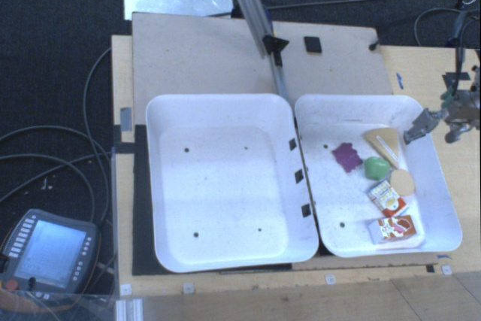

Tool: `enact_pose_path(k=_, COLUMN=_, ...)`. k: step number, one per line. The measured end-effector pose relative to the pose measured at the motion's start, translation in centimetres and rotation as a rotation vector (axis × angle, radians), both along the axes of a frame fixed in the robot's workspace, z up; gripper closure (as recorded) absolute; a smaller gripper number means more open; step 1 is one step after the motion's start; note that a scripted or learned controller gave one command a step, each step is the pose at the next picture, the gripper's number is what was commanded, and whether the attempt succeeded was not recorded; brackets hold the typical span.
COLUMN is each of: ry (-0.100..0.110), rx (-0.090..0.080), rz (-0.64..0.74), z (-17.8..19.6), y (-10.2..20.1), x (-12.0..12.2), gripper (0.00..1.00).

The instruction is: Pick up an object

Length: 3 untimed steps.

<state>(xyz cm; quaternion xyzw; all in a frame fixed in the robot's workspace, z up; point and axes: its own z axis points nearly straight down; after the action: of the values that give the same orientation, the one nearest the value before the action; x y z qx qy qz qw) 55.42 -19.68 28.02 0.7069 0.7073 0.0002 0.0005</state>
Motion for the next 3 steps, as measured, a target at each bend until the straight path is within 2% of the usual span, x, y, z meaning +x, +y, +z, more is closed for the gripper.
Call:
enact_pose_path(k=1, ry=0.009, rx=0.003, rz=0.004, z=-10.0, y=5.9, x=11.2, gripper=0.00)
enact_pose_path(k=2, ry=-0.009, rx=-0.001, rz=0.000, z=1.4, y=6.6, x=6.9, gripper=0.00)
enact_pose_path(k=3, ry=0.007, rx=0.001, rz=-0.001, z=-9.3, y=8.0, x=1.2, gripper=0.00)
